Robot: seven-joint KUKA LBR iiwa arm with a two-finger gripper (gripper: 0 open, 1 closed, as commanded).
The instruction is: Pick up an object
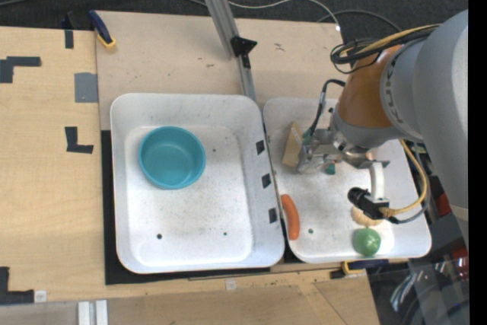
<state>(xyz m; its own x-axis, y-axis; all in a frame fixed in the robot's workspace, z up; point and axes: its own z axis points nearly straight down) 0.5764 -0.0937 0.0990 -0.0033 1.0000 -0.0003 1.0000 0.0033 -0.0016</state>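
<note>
The arm comes in from the right and hangs over the right bin [327, 240]. Its gripper [310, 160] is low in the upper left part of that bin, right beside a tan block [293, 146] that lies against its left side. Whether the block sits between the fingers I cannot tell. An orange carrot-shaped piece [290, 215] lies near the bin's left wall. A green ball [367, 241] rests at the front right, with a pale yellow piece [364, 217] just above it, partly covered by a black cable end.
The left bin [228, 224] holds a teal bowl [172, 156] in its upper left. A grey metal pole [221, 7] slants down to the gap between the bins. Cables loop off the wrist over the right bin's right side.
</note>
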